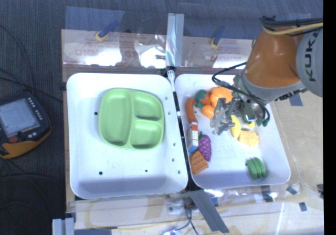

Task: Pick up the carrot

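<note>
Where carrot (190, 109) touches bin wall (180, 123)

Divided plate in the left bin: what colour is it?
Light green; the divided plate shows plainly in the camera view, lying in the white left bin.

Bench (79, 52) bears two white bins: left bin (84, 176), right bin (278, 171), side by side.

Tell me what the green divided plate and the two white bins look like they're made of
The green divided plate looks like molded plastic with a matte to slightly satin finish: even color, soft rounded compartment edges, no sharp glare. The left white bin and right white bin also appear to be smooth plastic, semi-glossy, with rounded corners and faint sheen along the rims. Painted metal can't be ruled out.
</note>
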Controlling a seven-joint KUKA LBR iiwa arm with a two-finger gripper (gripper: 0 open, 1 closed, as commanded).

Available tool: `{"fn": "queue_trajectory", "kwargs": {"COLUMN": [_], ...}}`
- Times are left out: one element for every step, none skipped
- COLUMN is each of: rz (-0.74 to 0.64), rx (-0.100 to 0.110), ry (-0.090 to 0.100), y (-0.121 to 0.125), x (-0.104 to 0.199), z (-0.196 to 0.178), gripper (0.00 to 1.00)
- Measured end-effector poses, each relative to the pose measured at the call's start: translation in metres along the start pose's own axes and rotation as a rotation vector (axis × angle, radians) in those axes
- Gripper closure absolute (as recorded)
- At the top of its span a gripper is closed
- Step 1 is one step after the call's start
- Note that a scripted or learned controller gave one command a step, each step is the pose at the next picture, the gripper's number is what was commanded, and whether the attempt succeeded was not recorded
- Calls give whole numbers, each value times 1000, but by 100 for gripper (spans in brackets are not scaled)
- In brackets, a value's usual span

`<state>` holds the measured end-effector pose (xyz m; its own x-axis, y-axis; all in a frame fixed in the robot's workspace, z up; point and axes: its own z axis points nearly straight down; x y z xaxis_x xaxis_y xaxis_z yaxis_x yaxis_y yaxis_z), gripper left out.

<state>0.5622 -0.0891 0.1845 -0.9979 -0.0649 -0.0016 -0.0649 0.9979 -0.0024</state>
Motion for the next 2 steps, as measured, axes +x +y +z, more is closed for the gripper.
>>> {"fn": "queue_trajectory", "kwargs": {"rz": [-5,117], "rx": [-1,0], "ry": [0,-14], "y": [3,-14], "x": [-1,-41], "z": [0,94], "gripper": [0,0]}}
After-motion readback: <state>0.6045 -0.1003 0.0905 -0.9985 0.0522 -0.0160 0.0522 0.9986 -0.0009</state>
